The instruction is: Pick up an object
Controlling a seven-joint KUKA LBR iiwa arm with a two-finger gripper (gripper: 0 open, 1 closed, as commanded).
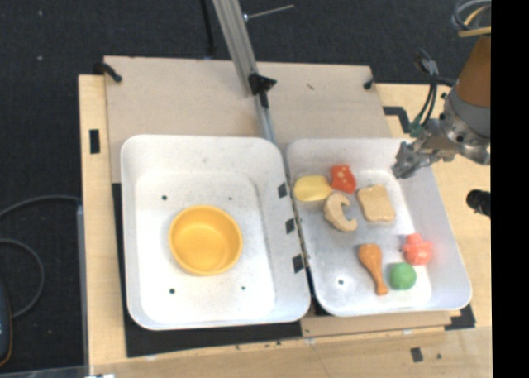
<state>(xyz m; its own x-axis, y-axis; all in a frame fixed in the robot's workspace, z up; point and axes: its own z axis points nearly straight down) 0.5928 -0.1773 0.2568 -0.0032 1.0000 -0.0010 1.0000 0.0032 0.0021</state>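
Observation:
The right bin (430,203) holds several toy foods: a yellow piece (312,189), a red piece (343,178), a tan curved piece (340,212), a tan bread slice (377,204), an orange drumstick (373,266), a pink-red piece (417,249) and a green ball (402,276). My gripper (407,163) hangs over the bin's upper right part, right of the red piece and above the bread slice. Nothing shows between its fingers.
The left bin (149,178) holds a yellow bowl (205,240). A metal pole (235,29) slants up from the gap between the bins at the back. The arm's orange band (474,70) is at the right edge.

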